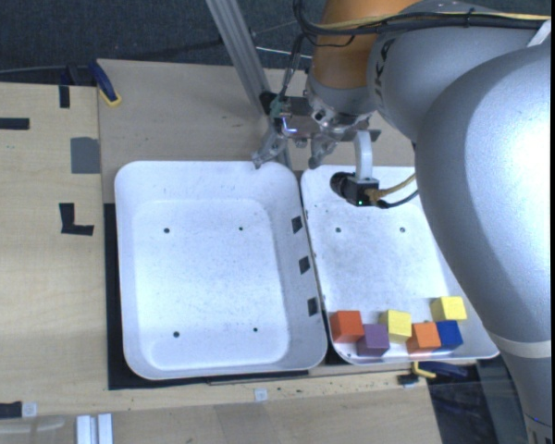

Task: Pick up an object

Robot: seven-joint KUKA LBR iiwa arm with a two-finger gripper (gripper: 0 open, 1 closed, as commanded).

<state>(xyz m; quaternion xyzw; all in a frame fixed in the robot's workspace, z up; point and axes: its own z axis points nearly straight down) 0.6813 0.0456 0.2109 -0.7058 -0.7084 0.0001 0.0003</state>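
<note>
Cubes, matte and multicoloured, cluster in the speckled right bin's near corner; fingers spread above the rims.

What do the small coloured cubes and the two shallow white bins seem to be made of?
The small coloured cubes, orange, purple, yellow and blue, look like painted wood or matte plastic: flat, even colour, sharp edges, no gloss. The view leaves this open. The two shallow white bins look like moulded plastic, with rounded corners, a smooth rim and a dull, grey-speckled floor.

Gripper hangs over bins' far rims; blocks lie near
</note>
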